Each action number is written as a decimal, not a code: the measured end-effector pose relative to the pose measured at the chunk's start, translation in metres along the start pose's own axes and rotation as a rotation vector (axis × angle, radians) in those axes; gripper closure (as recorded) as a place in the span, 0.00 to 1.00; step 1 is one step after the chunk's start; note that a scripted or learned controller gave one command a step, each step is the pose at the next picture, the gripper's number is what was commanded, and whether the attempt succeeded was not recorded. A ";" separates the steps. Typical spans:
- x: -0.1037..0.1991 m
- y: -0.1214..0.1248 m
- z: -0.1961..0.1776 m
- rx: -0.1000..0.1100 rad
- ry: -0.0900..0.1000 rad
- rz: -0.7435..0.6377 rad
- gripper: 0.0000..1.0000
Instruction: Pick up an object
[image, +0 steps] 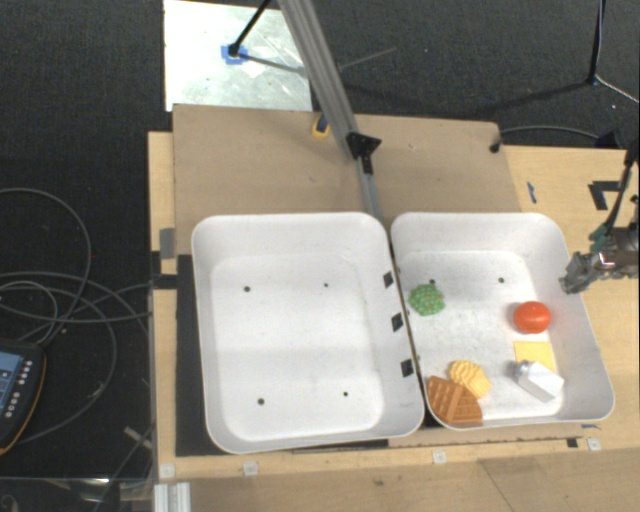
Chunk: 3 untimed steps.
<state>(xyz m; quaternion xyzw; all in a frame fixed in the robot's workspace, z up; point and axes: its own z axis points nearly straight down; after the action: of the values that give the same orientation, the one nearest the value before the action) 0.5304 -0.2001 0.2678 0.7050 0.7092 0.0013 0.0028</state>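
Gripper (580, 272) hovers at the right bin's (470, 232) right rim; I cannot tell its fingers' state. Red ball (532, 317) lies near it inside, apart from the green piece (427, 299).

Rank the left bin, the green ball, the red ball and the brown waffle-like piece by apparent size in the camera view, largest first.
1. Left bin, by far the largest.
2. Brown waffle-like piece.
3. Red ball and green ball: they look much alike, so I won't rank one over the other.
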 end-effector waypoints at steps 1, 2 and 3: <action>0.053 0.027 0.007 0.002 0.003 -0.005 1.00; 0.107 0.038 0.019 0.005 0.004 -0.005 1.00; 0.149 0.054 0.027 0.004 0.004 -0.004 1.00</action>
<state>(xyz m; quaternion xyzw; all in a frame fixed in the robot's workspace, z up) 0.5835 -0.0508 0.2405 0.7036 0.7105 0.0012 0.0003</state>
